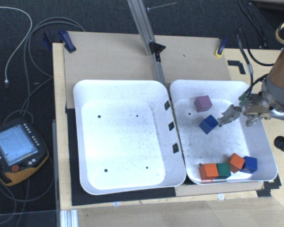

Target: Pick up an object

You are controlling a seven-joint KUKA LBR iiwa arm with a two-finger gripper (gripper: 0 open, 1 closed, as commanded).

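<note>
Here end effector [226, 118] hovers beside blue cube [208, 124], mid-bin.

Handheld control pendant [15, 149] with lit screen on dark carpet [19, 93] left of the counter [109, 56], loose cables [19, 37] nearby.

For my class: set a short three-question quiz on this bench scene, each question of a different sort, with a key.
1. True or false: every block lies in the right bin.
2. Which block is nearest the gripper?
A. the purple block
B. the blue block in mid-bin
C. the green block
3. Fill in: the block at the left end of the front row is ____.

Key
1. True. The four along the front wall include an orange one and a second blue one.
2. B.
3. Orange.
</note>
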